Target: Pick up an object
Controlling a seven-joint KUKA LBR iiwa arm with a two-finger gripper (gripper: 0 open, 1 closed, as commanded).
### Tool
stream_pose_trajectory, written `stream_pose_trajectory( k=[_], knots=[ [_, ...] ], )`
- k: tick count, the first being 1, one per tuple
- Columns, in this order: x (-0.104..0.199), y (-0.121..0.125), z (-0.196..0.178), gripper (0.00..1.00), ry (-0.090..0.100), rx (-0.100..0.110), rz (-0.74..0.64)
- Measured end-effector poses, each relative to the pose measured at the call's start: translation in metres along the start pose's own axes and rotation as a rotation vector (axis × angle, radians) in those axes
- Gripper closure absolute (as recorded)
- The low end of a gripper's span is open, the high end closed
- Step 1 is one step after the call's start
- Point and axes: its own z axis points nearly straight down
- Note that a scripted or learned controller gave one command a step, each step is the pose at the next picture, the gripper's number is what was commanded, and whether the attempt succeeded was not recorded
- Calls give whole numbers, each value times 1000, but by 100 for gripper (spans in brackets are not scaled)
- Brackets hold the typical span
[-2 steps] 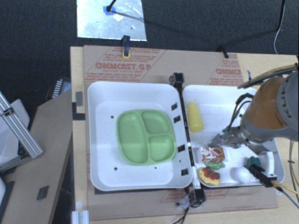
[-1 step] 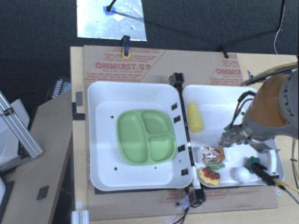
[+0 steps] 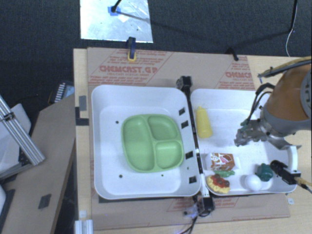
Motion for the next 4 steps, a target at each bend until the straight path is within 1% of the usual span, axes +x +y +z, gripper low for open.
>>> stream_pose_trajectory(
  k=[1,2,3,4],
  knots=[
    [8,-3,-51,100,0,0,-1],
    [8,-1,-98,100,0,-2,-1],
    [67,13,-103,100,3,3,-7],
    [128,31,-94,100,3,3,-7]
  ],
)
